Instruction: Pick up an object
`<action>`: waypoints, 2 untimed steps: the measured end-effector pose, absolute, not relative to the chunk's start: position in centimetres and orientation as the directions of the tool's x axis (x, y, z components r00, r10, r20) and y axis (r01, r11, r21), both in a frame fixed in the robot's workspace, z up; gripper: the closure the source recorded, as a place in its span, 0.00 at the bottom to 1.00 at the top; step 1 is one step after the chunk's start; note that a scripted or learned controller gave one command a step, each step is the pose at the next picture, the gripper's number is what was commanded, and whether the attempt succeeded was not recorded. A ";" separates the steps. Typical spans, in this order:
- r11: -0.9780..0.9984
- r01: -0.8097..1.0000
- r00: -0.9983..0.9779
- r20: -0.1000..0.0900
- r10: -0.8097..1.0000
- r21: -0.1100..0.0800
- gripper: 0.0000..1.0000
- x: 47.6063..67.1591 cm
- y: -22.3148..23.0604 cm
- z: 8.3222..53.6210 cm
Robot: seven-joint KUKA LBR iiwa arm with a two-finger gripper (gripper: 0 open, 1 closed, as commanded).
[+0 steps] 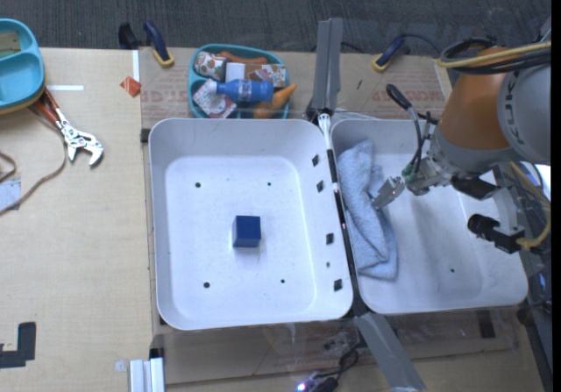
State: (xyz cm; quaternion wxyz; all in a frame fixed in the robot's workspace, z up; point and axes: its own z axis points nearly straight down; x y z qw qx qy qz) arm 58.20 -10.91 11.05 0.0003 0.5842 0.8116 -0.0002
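Near edge of bench [79,294]: bare tan board running along the front of both bins, nothing of use lying there. Far left, a wrench [79,146] and a teal tray [17,66] are sitting well apart from the work.

Left bin [166,232] is holding one blue cube [247,231], sitting flat, near the middle, well clear of every wall. Behind it, on the far side, a small teal bowl [238,83] of mixed packets is resting outside the bins.

Right bin [491,285] is holding a light blue cloth [366,206], bunched lengthwise against the left wall and trailing toward the near side. Gripper [386,194] is hanging low over the cloth's right edge, reaching in from the right under the orange wrist band. Fingers are reading as one narrow metal tip at this slant; I cannot tell whether they are spread or closed, and nothing is showing between them.

Judgement: the cloth is looking like the target in hand, the cube being well apart in the other bin. To do it well, the tip should be coming straight down onto a raised fold rather than the flat hem, pinching a thick ridge. Soft cloth is likely slipping from a thin grip, so biting deep and lifting slowly is the safer course. Dragging against the bin wall is the risk.
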 end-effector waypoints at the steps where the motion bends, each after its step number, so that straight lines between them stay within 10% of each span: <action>1: 0.289 0.957 -0.289 -0.001 0.957 0.000 0.00 53.0 -13.3 11.5; 2: 0.213 0.977 -0.213 -0.001 0.977 0.000 0.00 56.1 -13.0 9.1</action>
